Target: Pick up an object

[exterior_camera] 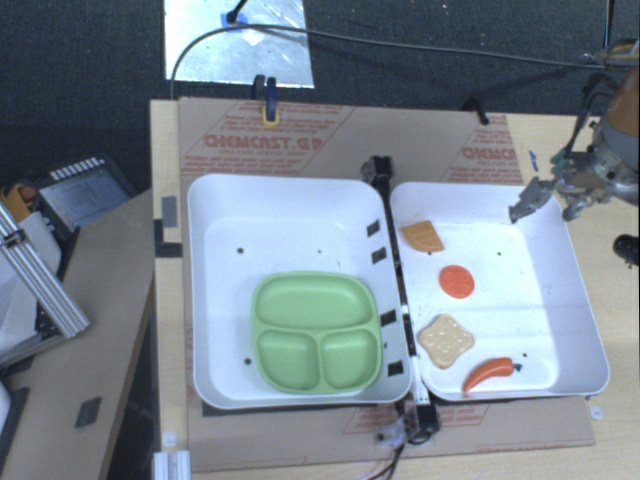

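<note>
Four small toy foods lie apart in the right white bin [560, 298]: an orange wedge-shaped slice [422, 236], a round red-orange disc [457, 282], a tan bread-shaped piece [445, 339] and a glossy red chili pepper [489, 372]. The two-finger gripper [549, 199] hangs over that bin's far right rim, fingers spread and holding nothing. A green plastic three-compartment plate [316, 330] sits in the left white bin [230, 228]

I see the divided plate [317, 333] in the left bin [225, 218], toward its front edge; in the right bin [560, 308], along its left wall, lie the cracker [422, 236], the round slice [457, 282], the toast [445, 340]; the pepper [489, 372] lies by its front edge.
</note>
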Motion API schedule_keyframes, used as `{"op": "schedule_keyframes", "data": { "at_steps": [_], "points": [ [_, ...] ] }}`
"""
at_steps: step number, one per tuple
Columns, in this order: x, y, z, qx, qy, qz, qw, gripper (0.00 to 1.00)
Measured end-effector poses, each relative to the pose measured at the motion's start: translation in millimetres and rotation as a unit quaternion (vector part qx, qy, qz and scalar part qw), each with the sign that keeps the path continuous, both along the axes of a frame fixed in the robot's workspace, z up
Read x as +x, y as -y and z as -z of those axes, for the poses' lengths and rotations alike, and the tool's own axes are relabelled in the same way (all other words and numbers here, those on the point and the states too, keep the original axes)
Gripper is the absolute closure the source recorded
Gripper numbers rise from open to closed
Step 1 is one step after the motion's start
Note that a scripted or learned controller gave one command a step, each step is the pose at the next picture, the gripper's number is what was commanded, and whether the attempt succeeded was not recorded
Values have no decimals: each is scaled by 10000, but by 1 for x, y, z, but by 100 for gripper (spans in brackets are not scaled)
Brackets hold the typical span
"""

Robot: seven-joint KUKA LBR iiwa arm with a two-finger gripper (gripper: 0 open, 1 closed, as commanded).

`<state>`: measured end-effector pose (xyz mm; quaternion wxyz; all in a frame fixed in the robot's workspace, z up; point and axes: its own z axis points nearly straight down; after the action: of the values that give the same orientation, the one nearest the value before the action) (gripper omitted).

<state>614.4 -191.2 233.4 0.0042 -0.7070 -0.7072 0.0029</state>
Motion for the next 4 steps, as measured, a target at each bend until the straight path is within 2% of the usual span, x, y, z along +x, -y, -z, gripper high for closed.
{"op": "schedule_keyframes", "data": {
  "at_steps": [1, 2, 4],
  "points": [
    [3, -1, -8, -12, 59, -16, 10000, 0],
    [3, -3, 55, -8, 39, -9, 10000, 0],
    [0, 1, 149, -9, 44, -7, 10000, 0]
  ]
}}
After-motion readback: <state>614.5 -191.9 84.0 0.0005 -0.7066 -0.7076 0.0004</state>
